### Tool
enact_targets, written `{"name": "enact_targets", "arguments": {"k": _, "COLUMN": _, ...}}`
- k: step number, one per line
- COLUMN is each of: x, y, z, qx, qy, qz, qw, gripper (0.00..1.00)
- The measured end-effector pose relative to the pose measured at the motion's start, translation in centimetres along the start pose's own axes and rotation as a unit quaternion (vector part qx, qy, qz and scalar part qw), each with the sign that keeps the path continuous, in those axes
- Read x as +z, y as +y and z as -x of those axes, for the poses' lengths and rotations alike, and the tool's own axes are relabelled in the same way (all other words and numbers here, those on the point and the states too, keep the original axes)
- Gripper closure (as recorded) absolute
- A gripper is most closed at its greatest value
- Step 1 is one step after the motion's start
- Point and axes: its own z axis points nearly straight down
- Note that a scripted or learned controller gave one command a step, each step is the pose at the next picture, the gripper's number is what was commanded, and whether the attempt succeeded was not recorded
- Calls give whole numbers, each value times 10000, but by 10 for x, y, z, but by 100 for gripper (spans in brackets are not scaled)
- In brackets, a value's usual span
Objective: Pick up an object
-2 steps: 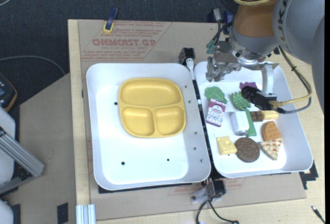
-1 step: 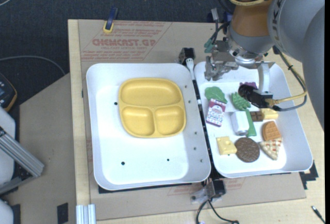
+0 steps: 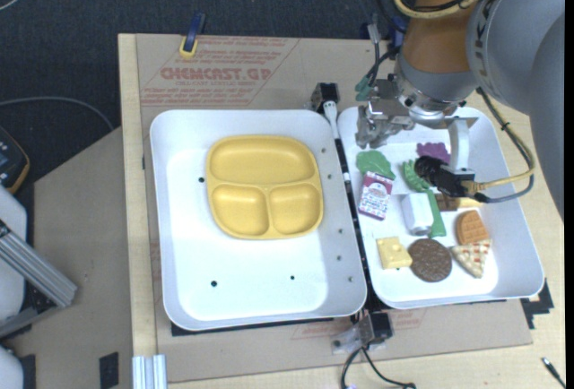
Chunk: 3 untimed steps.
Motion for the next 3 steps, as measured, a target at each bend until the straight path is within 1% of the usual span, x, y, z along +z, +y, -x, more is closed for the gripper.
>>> {"name": "enact_targets", "arguments": {"k": 1, "x": -17, "y": -5, "z": -6, "qx": -11, "qy": 2, "qz": 35, "qw": 10000, "gripper": 100}}
{"name": "enact_targets", "arguments": {"k": 2, "x": -3, "y": 1, "z": 10, "qx": 9, "qy": -4, "qz": 9, "qw": 10000, "gripper": 100}}
{"name": "enact_targets", "arguments": {"k": 3, "x": -21, "y": 2, "z": 0, "qx": -11, "qy": 1, "qz": 42, "qw": 10000, "gripper": 100}}
